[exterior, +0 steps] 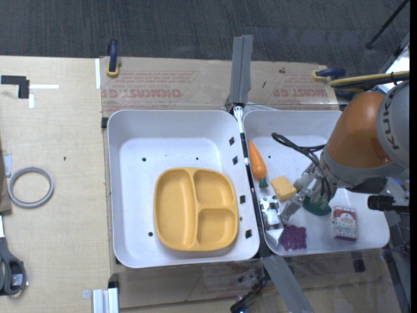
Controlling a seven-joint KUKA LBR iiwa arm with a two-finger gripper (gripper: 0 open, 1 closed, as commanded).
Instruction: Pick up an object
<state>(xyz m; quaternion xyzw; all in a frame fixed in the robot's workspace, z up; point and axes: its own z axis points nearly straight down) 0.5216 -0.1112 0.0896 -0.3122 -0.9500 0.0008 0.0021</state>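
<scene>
The right bin [365,243] holds an orange carrot [257,162] by its left wall, a yellow wedge-like block [283,188], a purple bunch of grapes [293,238], a teal object [318,207] partly hidden under the wrist, and a small red-and-white carton [345,223]. My gripper [271,214] is low in this bin against the left wall. It sits just below the yellow block and above-left of the grapes. Nothing is visibly held in it.
A yellow divided plate [195,207] lies in the left bin [130,175]. A black cable [293,143] loops over the right bin's back. On the bench to the left lie a grey tape ring [29,186] and scissors [10,276].
</scene>
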